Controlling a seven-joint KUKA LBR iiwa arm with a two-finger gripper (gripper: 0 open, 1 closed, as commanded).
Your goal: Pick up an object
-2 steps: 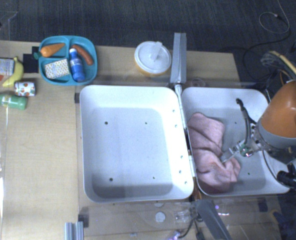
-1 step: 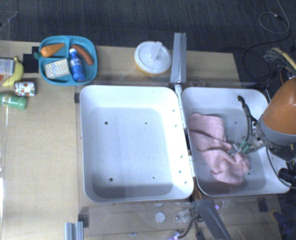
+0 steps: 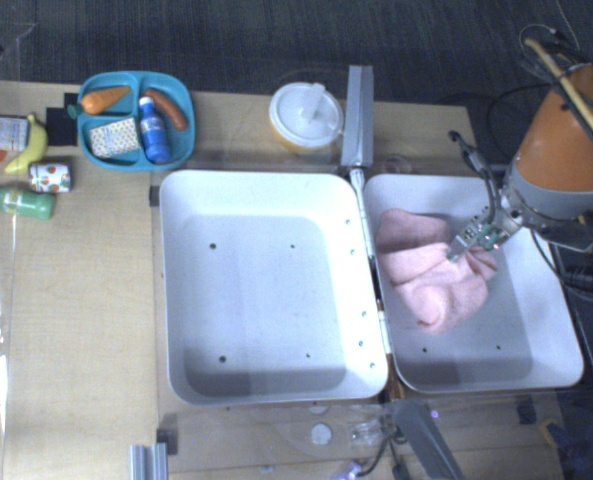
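Camera view, top-down slant. Two white bins side by side on bench (image 3: 76, 348): left bin (image 3: 266, 288), right bin (image 3: 496, 353). Pink cloth (image 3: 431, 268) crumpled in right bin, upper-left to mid part, close to the divider wall betw bins. Looks like soft fabric, folded lumps, lighter pink toward the bottom lobe.

Arm (image 3: 561, 153) in from right, grey w/ orange band, cables trailing around it. Gripper (image 3: 474, 240) down in right bin, tip at the cloth's right edge, touching or just over it, hard to sep. Claw state: cannot tell, too small and blurred at the tip. Cloth resting on bin floor, not lifted as far as visible.

Outside bins, back-left of bench: teal divided tray (image 3: 181, 118) w/ orange carrot-like item (image 3: 106, 98), blue bottle (image 3: 154, 128), a brownish sausage-like item (image 3: 173, 111), and a pale patterned block (image 3: 113, 138). Further left: yellow banana (image 3: 31, 146), small can (image 3: 49, 177), green bottle (image 3: 16, 202) lying flat, small red-white box (image 3: 1, 133). Behind the bins, near the centre: white-lidded yellow container (image 3: 306, 115). Grey metal bar (image 3: 357, 118) upright betw the bins at the back edge. Dark floor beyond bench.
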